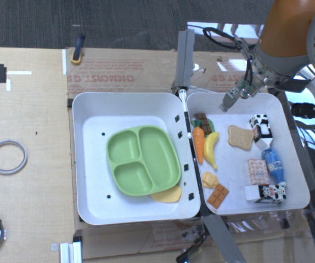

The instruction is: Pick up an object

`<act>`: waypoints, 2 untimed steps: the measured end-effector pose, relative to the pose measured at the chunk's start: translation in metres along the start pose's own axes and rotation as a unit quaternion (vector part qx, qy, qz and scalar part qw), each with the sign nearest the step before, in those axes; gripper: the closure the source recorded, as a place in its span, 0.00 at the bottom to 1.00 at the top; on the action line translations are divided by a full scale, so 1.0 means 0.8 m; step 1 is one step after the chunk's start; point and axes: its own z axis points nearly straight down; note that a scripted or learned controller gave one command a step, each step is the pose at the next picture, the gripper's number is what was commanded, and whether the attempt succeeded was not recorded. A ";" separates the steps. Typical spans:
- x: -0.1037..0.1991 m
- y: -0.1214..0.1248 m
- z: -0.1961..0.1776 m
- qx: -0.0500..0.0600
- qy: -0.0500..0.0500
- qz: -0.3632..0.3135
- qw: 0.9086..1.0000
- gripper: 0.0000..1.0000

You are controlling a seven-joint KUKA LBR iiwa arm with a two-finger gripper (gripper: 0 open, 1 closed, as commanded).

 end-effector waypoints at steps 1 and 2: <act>0.000 0.000 0.000 0.000 0.000 0.000 1.000 0.00; -0.041 -0.067 0.079 0.001 0.001 0.090 0.996 0.00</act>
